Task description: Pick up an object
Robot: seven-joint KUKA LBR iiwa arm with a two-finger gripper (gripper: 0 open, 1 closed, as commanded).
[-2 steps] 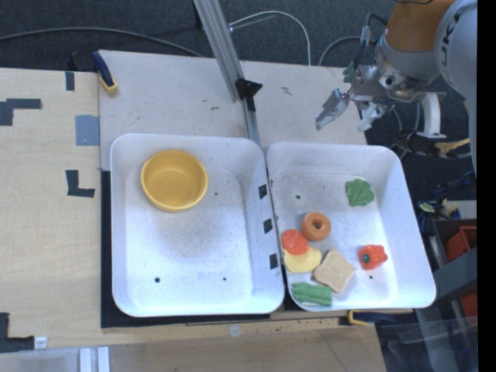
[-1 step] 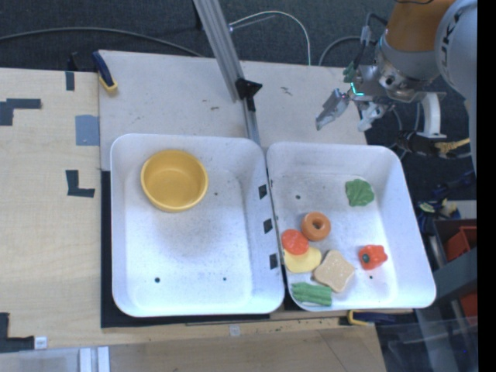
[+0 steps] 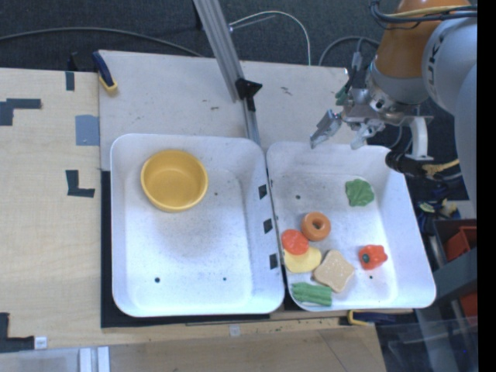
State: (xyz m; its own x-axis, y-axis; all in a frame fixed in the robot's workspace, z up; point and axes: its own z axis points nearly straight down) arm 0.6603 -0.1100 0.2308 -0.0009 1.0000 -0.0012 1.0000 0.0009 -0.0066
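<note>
Toy food pile (image 3: 325,256) sitting in right bin (image 3: 407,208), gripper (image 3: 343,132) up over its back edge, fingers spread, nothing in them

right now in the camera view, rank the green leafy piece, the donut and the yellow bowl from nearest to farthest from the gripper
From the gripper:
1. green leafy piece, right bin, just below the gripper.
2. donut, middle of the right bin.
3. yellow bowl, left bin, far across.

text: none legible | labels: none | numbers: none | signs: none
</note>
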